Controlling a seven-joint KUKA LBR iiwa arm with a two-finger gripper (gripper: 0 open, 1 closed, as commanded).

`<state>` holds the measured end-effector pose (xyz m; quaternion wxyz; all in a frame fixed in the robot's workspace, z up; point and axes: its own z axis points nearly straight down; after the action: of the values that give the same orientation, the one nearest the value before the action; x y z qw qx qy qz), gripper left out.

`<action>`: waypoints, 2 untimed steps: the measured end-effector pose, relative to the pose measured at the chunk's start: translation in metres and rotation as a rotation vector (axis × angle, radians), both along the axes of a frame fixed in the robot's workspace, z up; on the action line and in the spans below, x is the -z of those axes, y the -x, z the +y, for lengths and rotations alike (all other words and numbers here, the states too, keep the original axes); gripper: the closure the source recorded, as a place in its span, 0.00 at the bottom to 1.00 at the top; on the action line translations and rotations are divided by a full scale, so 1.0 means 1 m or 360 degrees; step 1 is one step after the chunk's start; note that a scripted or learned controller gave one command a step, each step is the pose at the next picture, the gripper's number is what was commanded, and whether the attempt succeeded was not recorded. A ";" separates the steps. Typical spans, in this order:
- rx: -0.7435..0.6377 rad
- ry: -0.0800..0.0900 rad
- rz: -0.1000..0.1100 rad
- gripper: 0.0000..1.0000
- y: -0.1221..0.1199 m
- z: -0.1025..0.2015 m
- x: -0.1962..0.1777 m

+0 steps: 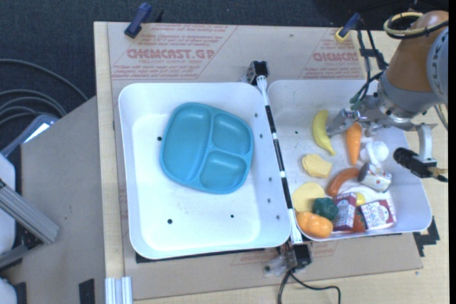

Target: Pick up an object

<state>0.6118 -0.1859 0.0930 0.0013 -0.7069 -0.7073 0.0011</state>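
carrot (353, 143): orange, upright-ish in the right bin (420, 203), upper middle of the pile. Closest item to the gripper, so treating it as the likely pick target.
gripper (350, 117): low over the bin just above the carrot's top end, grey metal parts spread toward the banana. Can't tell if the fingers are apart or together, too cluttered; nothing clearly held between them.
arm (417, 71): comes in from the right, orange band and grey wrist hanging over the bin's far right corner, tilted down and left toward the carrot. Black cables run up from the wrist.
banana (322, 132): yellow, just left of the carrot, lying lengthwise.
white piece (375, 152): right beside the carrot, on its right.
yellow chunk (317, 166): below-left of the carrot, near the banana's lower tip.
orange sausage shape (343, 179): below the carrot, curved.
packets (365, 213): red and white, well below the carrot at the bin's near edge.
green item (327, 208): left of the packets, touching an orange fruit (315, 224) in the near-left corner.
left bin (142, 224): well left of the carrot, holds a blue divided plate (206, 147), three compartments.
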 end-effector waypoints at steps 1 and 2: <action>-0.0001 -0.0002 0.0005 1.00 0.000 0.000 -0.007; -0.0003 -0.0001 0.0000 1.00 0.021 0.055 -0.084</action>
<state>0.5909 -0.1312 0.1767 0.0014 -0.7063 -0.7079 0.0008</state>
